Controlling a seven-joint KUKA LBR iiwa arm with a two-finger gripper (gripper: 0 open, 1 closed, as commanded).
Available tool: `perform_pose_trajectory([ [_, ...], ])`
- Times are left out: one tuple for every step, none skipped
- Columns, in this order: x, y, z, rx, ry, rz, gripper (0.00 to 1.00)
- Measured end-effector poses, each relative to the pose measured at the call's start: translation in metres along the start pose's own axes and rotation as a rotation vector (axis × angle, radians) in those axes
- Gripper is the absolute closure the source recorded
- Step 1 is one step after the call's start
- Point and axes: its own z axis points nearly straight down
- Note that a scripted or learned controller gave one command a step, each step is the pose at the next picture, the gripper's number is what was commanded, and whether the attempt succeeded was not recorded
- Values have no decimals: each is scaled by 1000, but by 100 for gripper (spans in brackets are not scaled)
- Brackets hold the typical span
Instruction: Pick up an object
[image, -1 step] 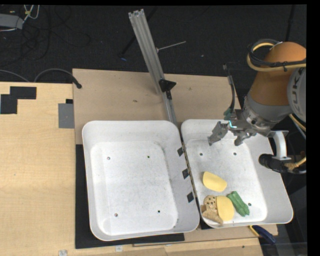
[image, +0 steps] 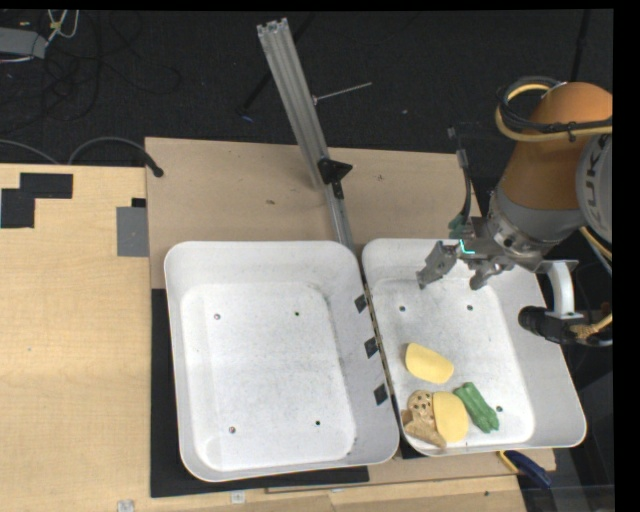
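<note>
While the grey two-finger gripper (image: 458, 268) hovers over the right white bin's (image: 530, 350) far end, jaws spread and holding nothing, the yellow rounded lump (image: 428, 363) lies well apart, nearer the camera

The tan piece (image: 424, 418) lies partly under the yellow piece (image: 450, 416) at the bin's near rim.

Bright, even overhead light whitens both bins (image: 270, 270); background dark, focus slightly soft.
</note>
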Motion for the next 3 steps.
perform_pose_trajectory([
  [-2,-10,59,7,0,-1,0],
  [-10,-14,109,6,0,0,0],
  [-10,-14,139,-1,-1,1,0],
])
